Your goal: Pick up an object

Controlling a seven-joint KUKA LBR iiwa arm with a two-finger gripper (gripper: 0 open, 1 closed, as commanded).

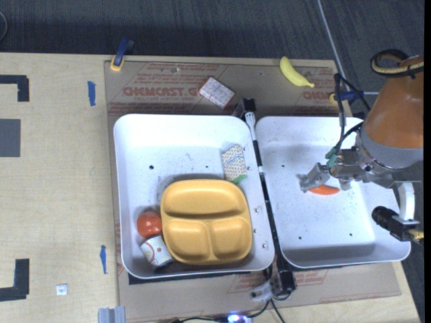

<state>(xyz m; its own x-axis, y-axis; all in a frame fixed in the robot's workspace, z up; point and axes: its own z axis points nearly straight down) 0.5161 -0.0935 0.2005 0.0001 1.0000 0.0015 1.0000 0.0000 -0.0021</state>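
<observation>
Hovering gripper [315, 178] just over orange carrot [325, 190] in right bin [296, 247], grip state unclear, cardboard [155, 89] printed "GIGACAST"

Looked like a robotics lab: two bins [135, 140] set on printed cardboard [161, 89] atop a plywood bench [54, 180]. Around the bins, blue tape marks [91, 93], black squares [16, 88], a clamp [121, 52], loose cables [269, 295]; beyond the bench, grey carpet [202, 12].
</observation>
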